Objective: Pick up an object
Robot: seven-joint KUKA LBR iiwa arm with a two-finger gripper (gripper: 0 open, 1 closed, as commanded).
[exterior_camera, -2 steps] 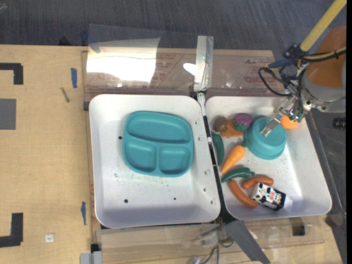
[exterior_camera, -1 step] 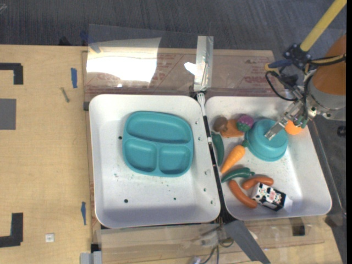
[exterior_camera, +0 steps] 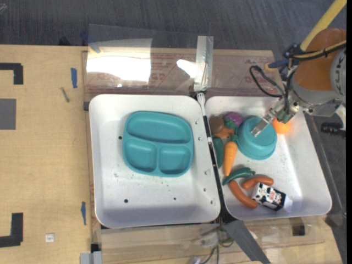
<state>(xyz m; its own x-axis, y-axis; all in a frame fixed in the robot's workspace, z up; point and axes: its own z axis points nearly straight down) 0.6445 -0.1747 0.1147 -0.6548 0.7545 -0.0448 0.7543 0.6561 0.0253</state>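
Here, claw (exterior_camera: 260,126) low over the teal bowl (exterior_camera: 258,139) in the right bin (exterior_camera: 311,169), finger spread impossible to tell.

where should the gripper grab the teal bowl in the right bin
Probably by the rim of the teal bowl, from above. It sits upright, mouth open, so one finger can go inside the wall and one outside. The lower right rim looks freest; a carrot crowds its left.

Wood bench (exterior_camera: 38,164) w/ two white bins (exterior_camera: 110,202) (exterior_camera: 313,191) side by side.
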